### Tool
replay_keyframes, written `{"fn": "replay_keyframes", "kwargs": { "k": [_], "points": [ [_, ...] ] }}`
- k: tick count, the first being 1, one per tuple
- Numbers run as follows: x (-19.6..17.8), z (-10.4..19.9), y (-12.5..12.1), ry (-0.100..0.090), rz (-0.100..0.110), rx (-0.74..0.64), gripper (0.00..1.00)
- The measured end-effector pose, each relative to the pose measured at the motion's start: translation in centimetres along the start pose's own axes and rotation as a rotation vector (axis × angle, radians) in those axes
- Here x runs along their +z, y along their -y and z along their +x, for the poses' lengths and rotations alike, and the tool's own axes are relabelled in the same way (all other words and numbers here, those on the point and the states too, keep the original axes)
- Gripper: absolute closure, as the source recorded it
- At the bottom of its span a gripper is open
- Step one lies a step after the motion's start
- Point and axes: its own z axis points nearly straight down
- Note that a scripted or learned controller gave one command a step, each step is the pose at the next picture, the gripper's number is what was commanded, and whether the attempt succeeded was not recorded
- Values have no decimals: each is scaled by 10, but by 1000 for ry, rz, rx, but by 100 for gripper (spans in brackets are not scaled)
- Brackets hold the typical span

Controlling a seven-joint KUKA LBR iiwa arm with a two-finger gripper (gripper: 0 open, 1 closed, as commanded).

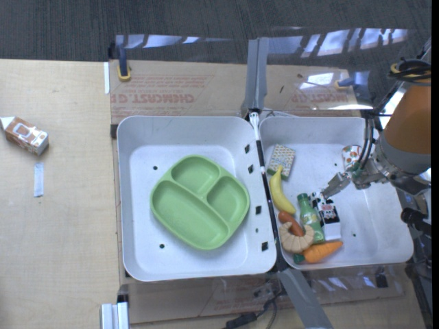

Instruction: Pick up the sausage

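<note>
Arm: I saw the grey arm (411, 125), with its orange band, reaching in from the right over the right-hand bin.
End effector: I placed the end effector (331, 188) low over the middle of the right bin (384, 252), just above and to the right of the pile of toy food. I could not tell how far it was open; its tip was too thin and blurred. I saw nothing gripped in it.
Sausage: I took the small reddish-brown piece (286, 218) for the sausage. It lay at the left wall of the right bin, just below the banana's lower end and touching the doughnut-like ring.
Banana: the yellow banana (278, 192) lay along the left wall, running from near the sponge down toward the sausage.
Sponge: a speckled block (282, 160) sat in the upper left part of that bin.
Bottle: a green bottle (308, 211) lay just right of the sausage, beside a black-and-white carton (328, 214).
Ring: a tan ring (297, 234) sat in the lower left corner.
Carrot: an orange carrot (322, 251) lay below the ring, near the front wall.
Left bin: the left bin (137, 252) held a green divided plate (199, 201).
Tabletop: a small box (26, 136) sat far left on the tabletop (55, 252), well apart from both bins.
</note>
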Motion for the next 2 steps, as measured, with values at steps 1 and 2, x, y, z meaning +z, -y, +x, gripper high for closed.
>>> {"fn": "replay_keyframes", "kwargs": {
  "k": [1, 2],
  "points": [
    [55, 49, 41, 3, -3, 196, 0],
    [56, -30, -27, 1, 0, 151, 0]
  ]
}}
